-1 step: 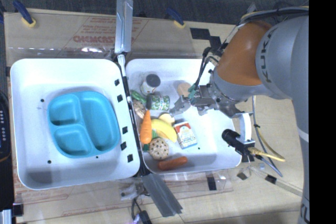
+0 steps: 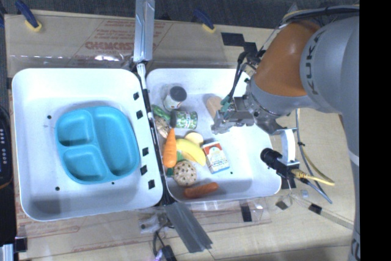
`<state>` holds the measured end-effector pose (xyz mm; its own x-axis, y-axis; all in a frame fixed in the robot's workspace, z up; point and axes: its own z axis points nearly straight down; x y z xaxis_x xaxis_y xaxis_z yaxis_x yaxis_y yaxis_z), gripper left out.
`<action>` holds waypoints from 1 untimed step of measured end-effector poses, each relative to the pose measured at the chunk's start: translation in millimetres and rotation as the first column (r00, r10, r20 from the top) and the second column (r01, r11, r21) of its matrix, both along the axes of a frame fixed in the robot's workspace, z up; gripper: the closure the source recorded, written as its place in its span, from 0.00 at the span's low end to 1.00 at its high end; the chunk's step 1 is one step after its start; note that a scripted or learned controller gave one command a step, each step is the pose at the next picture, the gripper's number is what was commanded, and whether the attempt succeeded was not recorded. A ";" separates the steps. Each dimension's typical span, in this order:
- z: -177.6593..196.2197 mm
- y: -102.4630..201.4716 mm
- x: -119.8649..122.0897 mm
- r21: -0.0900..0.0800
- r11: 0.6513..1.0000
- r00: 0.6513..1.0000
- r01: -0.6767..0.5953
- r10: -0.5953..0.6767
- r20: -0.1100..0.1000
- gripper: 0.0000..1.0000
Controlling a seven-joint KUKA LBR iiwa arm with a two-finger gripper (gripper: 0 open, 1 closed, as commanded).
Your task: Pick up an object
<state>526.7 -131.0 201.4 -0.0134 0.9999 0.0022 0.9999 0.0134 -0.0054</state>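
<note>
From my seat I see the arm (image 2: pixel 305 70) reaching in from three o'clock, its orange band above the right bin (image 2: pixel 244 85). The gripper (image 2: pixel 227 121) hangs low over the middle of that bin, just right of the pile of toy food; whether it is wide, narrow or holding anything I cannot tell from this angle, as the metal parts blur together.

The things to pick all lie in the right bin, crowded toward its nine o'clock side. A carrot (image 2: pixel 170 148) stands lengthwise by the divider, with a banana (image 2: pixel 191 150) touching it at three o'clock. A small red-and-white carton (image 2: pixel 215 156) lies just beside the banana, at about five o'clock of the gripper. A round speckled cookie (image 2: pixel 184 173) sits at six o'clock of the banana, and a sausage (image 2: pixel 200 190) lies near the bin's bottom edge. Toward twelve o'clock of the pile I see a green can (image 2: pixel 185 118) on its side and a dark-lidded jar (image 2: pixel 176 95). A tan piece (image 2: pixel 211 105) lies just at ten o'clock of the gripper.

The left bin (image 2: pixel 36 131) carries a blue divided tray (image 2: pixel 96 143) at its centre
</note>
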 end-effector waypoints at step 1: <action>-0.2 -0.1 -0.1 -0.001 1.000 1.000 -0.001 0.001 0.000 0.00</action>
